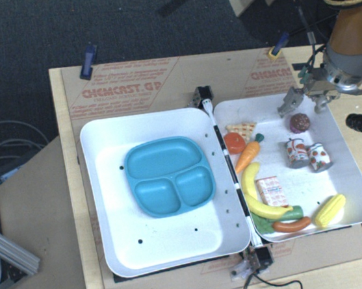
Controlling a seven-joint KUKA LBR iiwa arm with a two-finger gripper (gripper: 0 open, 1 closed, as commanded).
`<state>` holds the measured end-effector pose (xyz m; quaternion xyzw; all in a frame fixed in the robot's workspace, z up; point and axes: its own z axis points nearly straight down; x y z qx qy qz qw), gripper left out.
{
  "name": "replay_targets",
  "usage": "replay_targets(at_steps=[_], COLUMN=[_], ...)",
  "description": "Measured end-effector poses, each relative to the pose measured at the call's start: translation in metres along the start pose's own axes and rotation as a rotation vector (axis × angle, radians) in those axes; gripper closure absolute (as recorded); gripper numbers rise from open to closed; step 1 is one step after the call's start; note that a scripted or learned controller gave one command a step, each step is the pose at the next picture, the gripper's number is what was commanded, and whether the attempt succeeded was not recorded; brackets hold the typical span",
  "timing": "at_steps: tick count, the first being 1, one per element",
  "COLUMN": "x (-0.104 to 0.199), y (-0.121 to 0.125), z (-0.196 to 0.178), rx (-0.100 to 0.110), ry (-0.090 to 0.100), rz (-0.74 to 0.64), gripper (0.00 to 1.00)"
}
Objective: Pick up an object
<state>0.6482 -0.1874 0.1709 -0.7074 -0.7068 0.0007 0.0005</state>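
The arm reaches in from the right, its pincer spread open.

Glossy blue plastic tray, smooth white bins

- This is a robotics lab, plain as day: a worktop skinned in brown protective paper printed with a maker's name, set over dark carpet.
- Two shallow white bins sit side by side, fastened at the seam by black clips.
- Blue clamps pin the sheet's far edge.
- Loose cables coil on the floor at left, beside an aluminium frame rail.
- Toy food, like a plastic banana, fills one bin; a blue divided plate lies in the other. Test props, not dinner.
- The robot arm leans in from the right.
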Motion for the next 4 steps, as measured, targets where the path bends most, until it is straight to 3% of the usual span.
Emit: replay_targets(at_steps=[1, 2, 3, 4], x=[-0.022, -0.024, 0.026, 0.122], y=[0.018, 0.019, 0.019, -0.027], z=[0.087, 0.076, 0.086, -0.015], rx=[0.004, -0.002, -0.001, -0.003], ry=[0.008, 0.001, 0.001, 0.001], rz=[-0.003, -0.003, -0.002, -0.003], gripper=[0.0, 1.0, 1.0, 1.0])
